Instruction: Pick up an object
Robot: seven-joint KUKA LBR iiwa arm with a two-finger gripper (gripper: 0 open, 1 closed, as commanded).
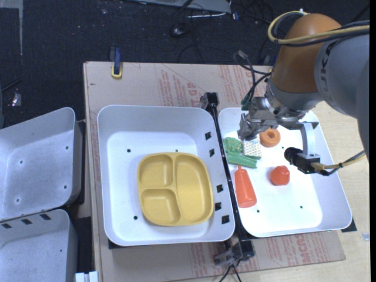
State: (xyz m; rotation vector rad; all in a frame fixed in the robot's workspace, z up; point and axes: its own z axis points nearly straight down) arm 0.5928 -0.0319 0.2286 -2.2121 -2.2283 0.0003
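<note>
In the right bin [305, 216] lie an orange carrot-like stick [244, 187], a small red block [280, 175], an orange ring [270, 137], a green ridged piece [237, 153] and a white dotted block [252, 149]. My gripper [251, 128] hangs low over the bin's far left part, just above the white dotted block and the green piece, left of the orange ring. The wrist and arm hide the bin's far edge.
The left bin [117, 134] holds a yellow three-compartment plate [175, 188]. A black divider with clips [222, 169] runs between the bins. Grey trays [35, 157] stand off the bench at the left. A cable and black fitting [299, 157] hang beside the red block.
</note>
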